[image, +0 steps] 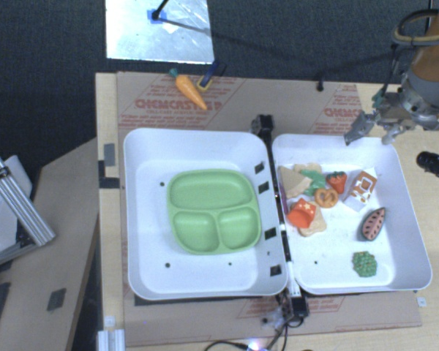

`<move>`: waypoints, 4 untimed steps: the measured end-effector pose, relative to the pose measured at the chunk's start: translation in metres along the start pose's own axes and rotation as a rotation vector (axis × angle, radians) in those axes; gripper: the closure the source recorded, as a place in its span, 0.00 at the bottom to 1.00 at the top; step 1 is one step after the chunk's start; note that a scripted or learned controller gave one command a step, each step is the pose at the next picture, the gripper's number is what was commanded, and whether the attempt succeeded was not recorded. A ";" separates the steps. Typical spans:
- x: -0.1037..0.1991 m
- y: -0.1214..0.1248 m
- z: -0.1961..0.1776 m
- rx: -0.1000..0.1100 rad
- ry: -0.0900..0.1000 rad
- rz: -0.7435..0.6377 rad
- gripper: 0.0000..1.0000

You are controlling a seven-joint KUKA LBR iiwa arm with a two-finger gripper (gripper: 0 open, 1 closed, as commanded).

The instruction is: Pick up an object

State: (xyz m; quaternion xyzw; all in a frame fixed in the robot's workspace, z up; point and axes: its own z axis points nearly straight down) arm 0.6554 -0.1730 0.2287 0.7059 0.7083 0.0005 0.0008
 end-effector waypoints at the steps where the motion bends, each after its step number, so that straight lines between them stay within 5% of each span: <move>1: -0.010 -0.004 0.051 0.003 0.000 0.002 0.00; 3: -0.009 -0.003 0.145 0.001 0.000 -0.002 0.00; 4: -0.009 -0.001 0.132 -0.005 -0.002 -0.003 1.00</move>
